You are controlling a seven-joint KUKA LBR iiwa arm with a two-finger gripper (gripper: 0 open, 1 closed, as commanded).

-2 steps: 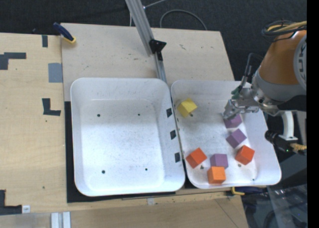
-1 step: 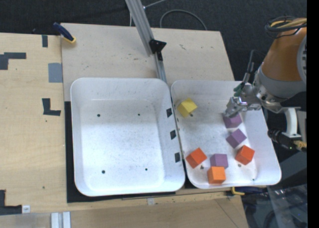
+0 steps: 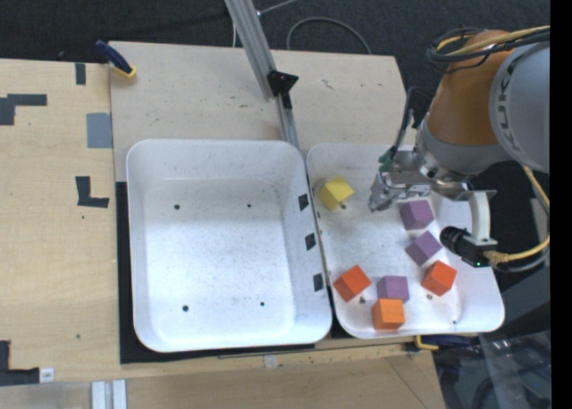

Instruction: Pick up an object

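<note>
My hand hangs low over the right bin, in its upper half, with my grey arm and its orange band coming in from three o'clock. Whether the hand is spread or pressed together I cannot tell from this angle, and nothing shows between its tips.

A yellow block lies at about nine o'clock from my hand, near it but apart, close to the bin's left wall. A purple block sits just beside my hand at about four o'clock. Below that one is a second purple block, tilted. Toward the bin's lower edge lie the rest — an orange block at the left, a third purple block beside it, another orange block just under those two, and a red-orange block at the right.

The left bin stands side by side with the right one on the bench. A grey metal bar slants down from twelve o'clock to the seam between the bins, and a blue-and-yellow clamp rests at the bench's far left corner.
</note>
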